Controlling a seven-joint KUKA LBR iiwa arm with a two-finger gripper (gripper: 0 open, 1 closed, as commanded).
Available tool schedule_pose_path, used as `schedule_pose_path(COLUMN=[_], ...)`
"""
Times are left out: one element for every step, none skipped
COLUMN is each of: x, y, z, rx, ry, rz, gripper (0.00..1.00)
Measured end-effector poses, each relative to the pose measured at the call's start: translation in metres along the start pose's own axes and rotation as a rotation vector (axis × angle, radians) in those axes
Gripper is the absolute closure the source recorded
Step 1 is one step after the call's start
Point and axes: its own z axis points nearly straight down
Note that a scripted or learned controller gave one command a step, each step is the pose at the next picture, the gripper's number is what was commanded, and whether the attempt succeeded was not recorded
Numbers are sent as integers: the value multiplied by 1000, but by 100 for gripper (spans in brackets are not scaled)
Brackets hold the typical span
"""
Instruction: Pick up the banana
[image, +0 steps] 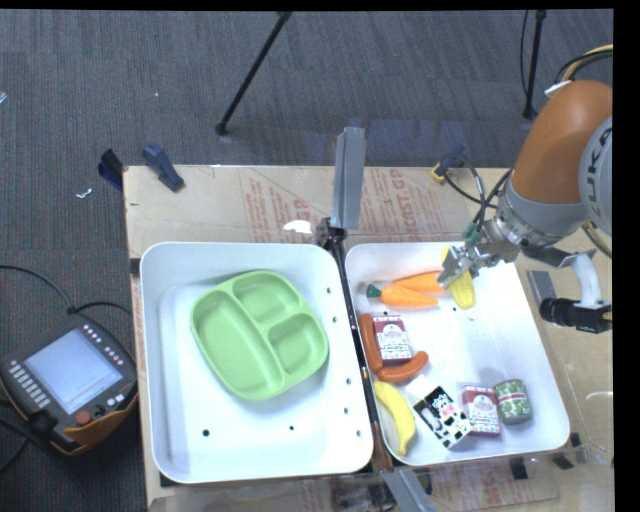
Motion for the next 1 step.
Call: schedule_pose_path(x=[13], y=[26], z=[5], rx=[1], ry=[-1], rz=[-7], gripper=[100])
